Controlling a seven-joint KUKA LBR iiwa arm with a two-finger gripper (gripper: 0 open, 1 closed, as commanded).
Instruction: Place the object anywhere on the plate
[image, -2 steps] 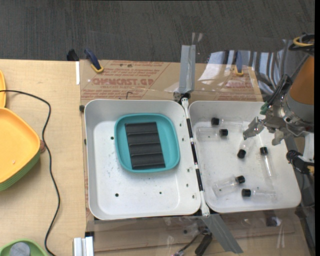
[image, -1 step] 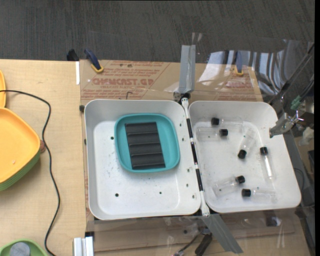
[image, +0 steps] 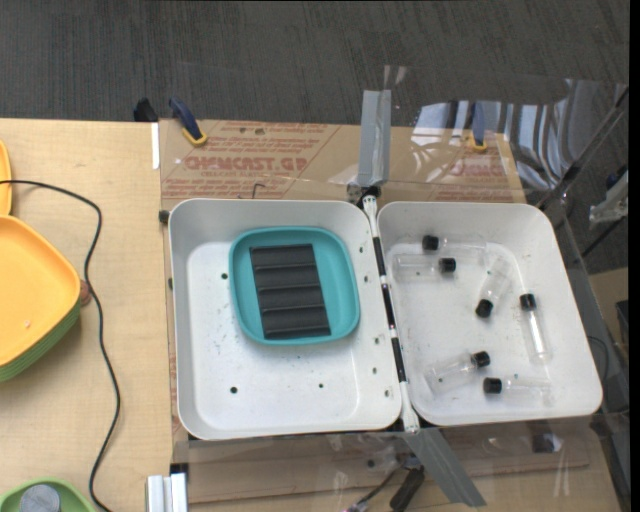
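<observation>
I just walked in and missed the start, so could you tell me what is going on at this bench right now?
Nothing is being handled at this moment. The left bin holds a teal plate with a dark ribbed insert on it. The right bin holds several clear vials with black caps, all lying loose on its floor. None of them is on the plate yet, so the placing has not been done.
</observation>
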